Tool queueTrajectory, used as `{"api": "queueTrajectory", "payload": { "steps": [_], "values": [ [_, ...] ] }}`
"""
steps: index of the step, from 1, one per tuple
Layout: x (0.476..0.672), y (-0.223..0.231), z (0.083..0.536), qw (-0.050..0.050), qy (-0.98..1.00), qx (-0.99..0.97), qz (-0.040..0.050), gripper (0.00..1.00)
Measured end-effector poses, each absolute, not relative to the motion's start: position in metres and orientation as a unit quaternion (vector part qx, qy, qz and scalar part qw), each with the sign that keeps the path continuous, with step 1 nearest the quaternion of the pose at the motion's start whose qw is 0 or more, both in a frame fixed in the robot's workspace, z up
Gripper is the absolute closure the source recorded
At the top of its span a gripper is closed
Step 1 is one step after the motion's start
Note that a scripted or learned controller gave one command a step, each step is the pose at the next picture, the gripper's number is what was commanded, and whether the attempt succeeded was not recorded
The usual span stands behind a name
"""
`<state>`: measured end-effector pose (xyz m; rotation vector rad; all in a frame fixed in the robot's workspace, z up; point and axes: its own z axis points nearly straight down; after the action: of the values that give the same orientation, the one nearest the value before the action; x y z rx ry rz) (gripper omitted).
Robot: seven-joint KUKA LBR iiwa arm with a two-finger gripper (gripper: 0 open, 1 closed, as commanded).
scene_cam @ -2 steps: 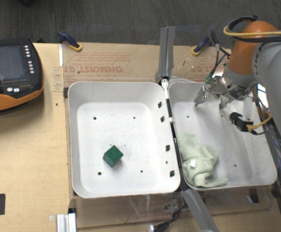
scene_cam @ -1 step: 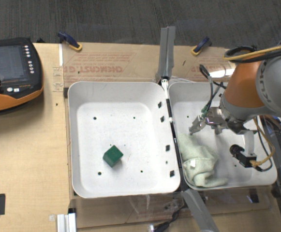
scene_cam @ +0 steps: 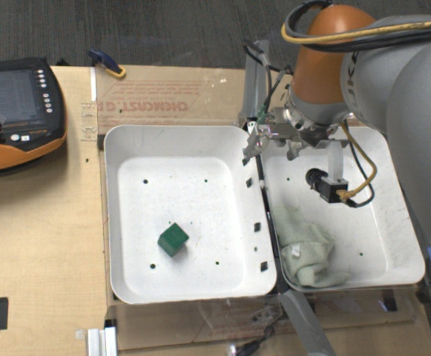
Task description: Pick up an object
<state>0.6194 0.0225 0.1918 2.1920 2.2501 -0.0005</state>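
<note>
A small green cube point(scene_cam: 173, 239) lies in the left bin point(scene_cam: 126, 199), toward its front and left of centre. A crumpled pale green cloth point(scene_cam: 308, 254) sits in the right bin point(scene_cam: 393, 228), at its front left corner. My gripper point(scene_cam: 293, 141) hangs over the back left part of the right bin, close to the wall between the two bins. It is well behind the cloth and far to the right of the cube. The grey arm and its orange band point(scene_cam: 326, 43) cover the gripper's lower end from above. Nothing can be seen held.
A teach pendant point(scene_cam: 15, 117) rests on the bench at the far left. A cardboard sheet point(scene_cam: 163, 99) lies behind the bins, with a blue and yellow clamp point(scene_cam: 107, 64) at its back left corner. The arm's bulk overhangs the right bin's right side.
</note>
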Motion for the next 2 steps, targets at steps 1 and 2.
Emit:
{"api": "queueTrajectory", "payload": {
  "steps": [1, 2],
  "values": [
    [0.619, 0.021, 0.2, 0.0, 0.716, 0.698, -0.0016, 1.0],
    [0.632, 0.022, 0.225, 0.001, 0.637, 0.77, -0.001, 1.0]
  ]
}}
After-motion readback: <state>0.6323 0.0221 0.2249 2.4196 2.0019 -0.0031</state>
